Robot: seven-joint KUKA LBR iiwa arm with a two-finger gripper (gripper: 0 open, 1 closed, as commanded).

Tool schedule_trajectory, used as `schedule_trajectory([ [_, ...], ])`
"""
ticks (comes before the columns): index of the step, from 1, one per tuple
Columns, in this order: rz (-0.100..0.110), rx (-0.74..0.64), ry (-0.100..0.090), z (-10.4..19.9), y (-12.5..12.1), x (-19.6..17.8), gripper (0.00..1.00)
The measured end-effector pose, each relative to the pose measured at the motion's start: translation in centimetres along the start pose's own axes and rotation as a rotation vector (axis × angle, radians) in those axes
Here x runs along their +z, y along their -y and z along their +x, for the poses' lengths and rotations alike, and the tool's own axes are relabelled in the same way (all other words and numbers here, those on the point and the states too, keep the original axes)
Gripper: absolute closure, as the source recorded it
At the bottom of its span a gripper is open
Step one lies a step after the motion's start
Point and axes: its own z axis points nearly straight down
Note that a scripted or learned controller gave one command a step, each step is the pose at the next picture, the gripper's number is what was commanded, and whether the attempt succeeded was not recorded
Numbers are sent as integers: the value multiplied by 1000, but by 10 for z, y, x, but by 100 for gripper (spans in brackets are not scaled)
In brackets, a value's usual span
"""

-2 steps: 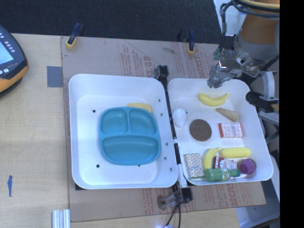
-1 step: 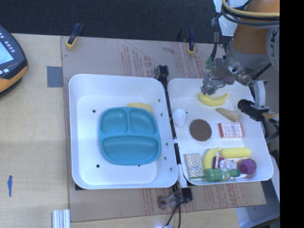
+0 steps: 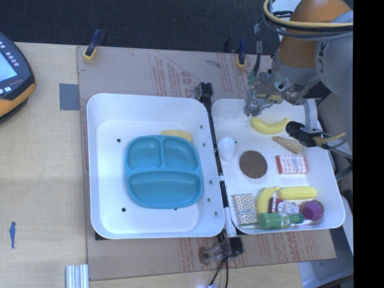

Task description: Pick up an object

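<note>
My gripper (image 3: 254,108) hangs over the far edge of the right bin (image 3: 336,185), its tips just left of and above a yellow banana (image 3: 269,125). Nothing shows between its fingers. Further objects lie in that bin: a white shell-like piece (image 3: 227,148), a brown round cookie (image 3: 253,164), a red and white packet (image 3: 291,164), a tan bread stick (image 3: 287,143), a corn cob (image 3: 297,192), a second banana (image 3: 264,198), a cracker box (image 3: 244,208), a green bottle (image 3: 277,221) and a purple item (image 3: 312,210).
The left bin (image 3: 102,161) holds a blue divided plate (image 3: 164,171) with a yellow piece (image 3: 176,135) behind it. A black clip (image 3: 204,92) sits between the bins at the far side. A yellow and grey device (image 3: 12,71) lies at the left of the bench.
</note>
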Motion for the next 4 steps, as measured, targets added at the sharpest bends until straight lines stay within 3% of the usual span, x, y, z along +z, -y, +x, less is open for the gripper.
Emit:
schedule_trajectory([
  [1,-1,9,-1,-26,24,-35,100],
  [2,-1,7,0,-37,1,-3,100],
  [3,-4,4,-2,-8,1,-26,100],
  [4,-5,5,-1,-7,1,-32,100],
])
